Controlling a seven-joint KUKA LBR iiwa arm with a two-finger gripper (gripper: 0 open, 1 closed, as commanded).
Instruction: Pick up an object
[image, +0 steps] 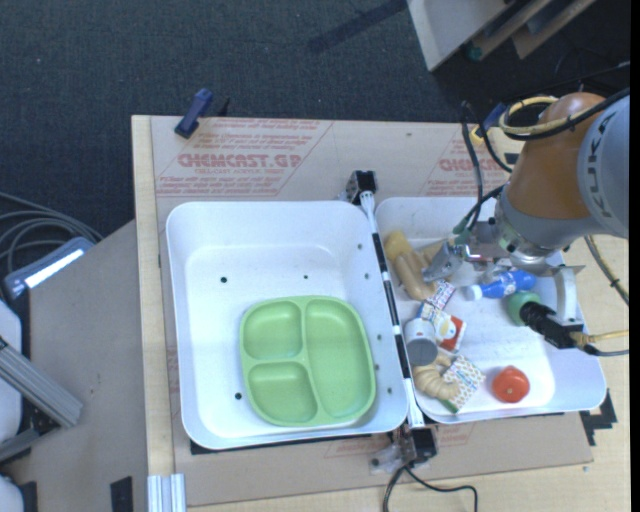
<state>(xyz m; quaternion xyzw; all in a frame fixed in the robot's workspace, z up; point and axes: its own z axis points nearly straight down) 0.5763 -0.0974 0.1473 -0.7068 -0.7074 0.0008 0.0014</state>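
Tool (447, 262), its state impossible to tell, hangs low over the right bin (575, 385) just above a beige toy (408, 268), likely lining up a pick among the clutter, while the green tray (305, 360) sits in the left bin (200, 300).

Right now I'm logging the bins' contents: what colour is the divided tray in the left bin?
Light green; the divided tray shows plainly in the camera view.
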